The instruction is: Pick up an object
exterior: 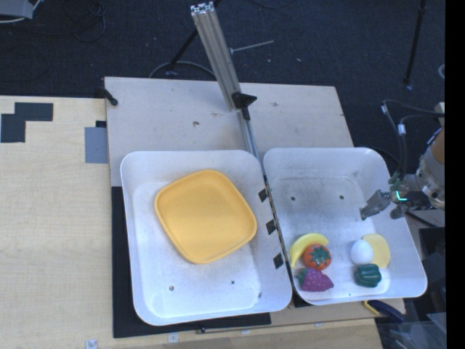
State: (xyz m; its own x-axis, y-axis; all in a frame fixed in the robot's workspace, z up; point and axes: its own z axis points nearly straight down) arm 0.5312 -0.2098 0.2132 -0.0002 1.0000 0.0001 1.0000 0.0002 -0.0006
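Toy foods, six in all, cluster at the right bin's [320, 167] near edge: banana [306, 244], tomato [317, 257], grapes [316, 280], egg [361, 251], lemon [378, 247], green pepper [368, 275]. One yellow plate [205, 215] fills the left bin [138, 195]. The gripper [378, 204] hovers above the egg, apart from it; whether its jaws are open is unclear.

A pale board [290, 115] sits on top of the desk [51, 224], and on it two white bins lie side by side, touching along their inner edges. The left bin [145, 282] carries a yellow plate [205, 215], lying flat and turned at an angle. The right bin [320, 173] shows scuffed grey marks on its floor. Black clips [270, 226] line the seam between the bins. A metal rail [218, 53] slants up from the far edge. Dark floor [327, 27] beyond, cables [87, 9] trailing across it.
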